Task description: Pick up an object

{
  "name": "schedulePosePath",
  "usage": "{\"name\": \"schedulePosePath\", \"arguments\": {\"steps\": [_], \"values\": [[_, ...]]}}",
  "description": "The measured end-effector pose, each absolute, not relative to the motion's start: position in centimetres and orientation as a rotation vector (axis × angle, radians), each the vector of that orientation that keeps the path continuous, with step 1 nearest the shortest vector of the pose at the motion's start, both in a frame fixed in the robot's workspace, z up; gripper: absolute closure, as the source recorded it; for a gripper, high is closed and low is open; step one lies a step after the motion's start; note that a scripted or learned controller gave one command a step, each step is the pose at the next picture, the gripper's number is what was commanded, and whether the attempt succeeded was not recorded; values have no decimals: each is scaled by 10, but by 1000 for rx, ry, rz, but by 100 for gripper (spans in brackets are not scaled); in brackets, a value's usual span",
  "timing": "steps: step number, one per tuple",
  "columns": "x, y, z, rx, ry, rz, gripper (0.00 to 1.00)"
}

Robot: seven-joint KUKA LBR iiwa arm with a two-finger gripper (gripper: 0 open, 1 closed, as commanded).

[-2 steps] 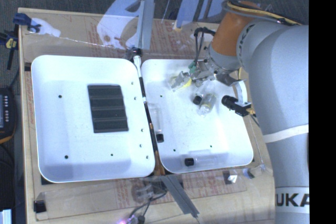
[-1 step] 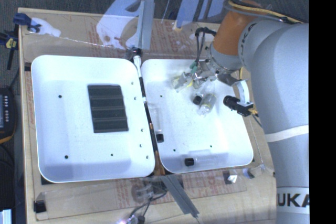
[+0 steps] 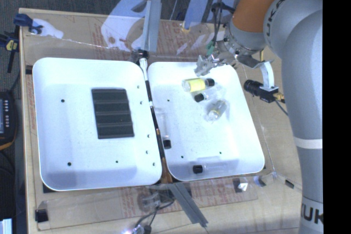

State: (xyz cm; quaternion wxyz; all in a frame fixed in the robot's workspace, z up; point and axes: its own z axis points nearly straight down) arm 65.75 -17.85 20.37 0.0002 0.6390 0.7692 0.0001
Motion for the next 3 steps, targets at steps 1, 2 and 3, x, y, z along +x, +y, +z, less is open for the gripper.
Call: {"name": "schedulePosePath", "arguments": {"steps": [1, 2, 3], "values": [[658, -183, 232, 1726, 2623, -1, 100], [657, -195, 127, 1626, 2693, -3, 100], [658, -155, 209, 1492, 2763, -1, 100]]}}
